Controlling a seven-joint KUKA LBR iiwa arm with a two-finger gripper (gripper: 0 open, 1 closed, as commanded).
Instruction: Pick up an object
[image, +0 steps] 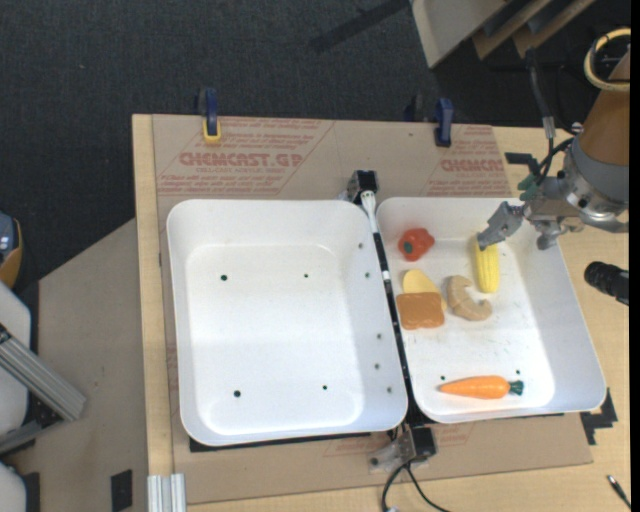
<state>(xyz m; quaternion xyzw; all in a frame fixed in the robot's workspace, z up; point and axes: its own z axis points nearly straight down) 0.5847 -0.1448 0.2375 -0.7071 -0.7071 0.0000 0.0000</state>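
While my gripper (515, 225) hangs over the right bin (570, 345) at about two o'clock, fingers spread apart with nothing between them, the pick has not yet been made, as I judge it. Every candidate lies on the bin floor: corn (487, 267) just beneath the near finger, a red pepper (416, 242) at eleven o'clock, a cheese wedge (420, 281), a slice of toast (421, 310) and a pale bread piece (467, 299) near centre, a carrot (482, 387) at six. Descent, closing and lift all remain.
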